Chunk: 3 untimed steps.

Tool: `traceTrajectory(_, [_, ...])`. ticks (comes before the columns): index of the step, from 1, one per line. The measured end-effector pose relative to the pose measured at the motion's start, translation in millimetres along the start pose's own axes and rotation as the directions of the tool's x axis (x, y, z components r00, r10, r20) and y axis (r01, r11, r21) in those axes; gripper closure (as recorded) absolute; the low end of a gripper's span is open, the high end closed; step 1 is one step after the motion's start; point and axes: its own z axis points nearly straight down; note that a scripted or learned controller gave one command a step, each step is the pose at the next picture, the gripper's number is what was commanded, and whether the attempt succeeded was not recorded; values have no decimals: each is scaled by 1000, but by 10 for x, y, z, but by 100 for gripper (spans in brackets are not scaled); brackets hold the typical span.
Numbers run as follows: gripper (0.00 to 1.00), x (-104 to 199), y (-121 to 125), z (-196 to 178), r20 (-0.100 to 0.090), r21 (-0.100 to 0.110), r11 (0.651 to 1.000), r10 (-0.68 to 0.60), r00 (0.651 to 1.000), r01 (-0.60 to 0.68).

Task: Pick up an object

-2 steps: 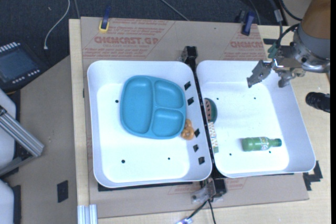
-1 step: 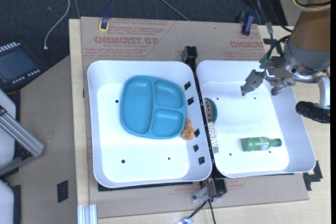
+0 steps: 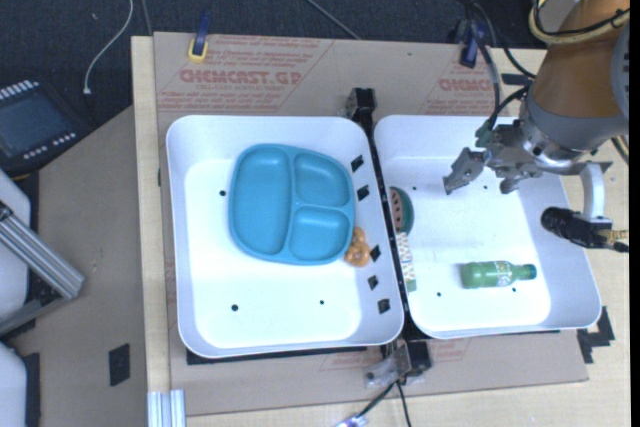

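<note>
Green bottle (image 3: 497,273) below open, empty jaws (image 3: 486,173)

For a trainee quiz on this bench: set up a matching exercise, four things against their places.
Things:
1. blue divided plate
2. green bottle
3. small orange object
4. tool

Places:
A. lying on its side in the right bin
B. above the right bin's upper part
C. at the plate's lower right edge
D. in the left bin

Pairs: 1-D, 2-A, 3-C, 4-B
</note>
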Motion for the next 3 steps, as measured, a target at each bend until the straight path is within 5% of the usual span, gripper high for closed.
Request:
traceTrajectory(1, [0,45,-13,432,0,1,1000,0,1000,0])
traceTrajectory(2, [100,40,3,291,1,-6,1000,0,1000,0])
traceTrajectory(3, [100,41,13,-247,3,-11,1000,-1,1000,1])
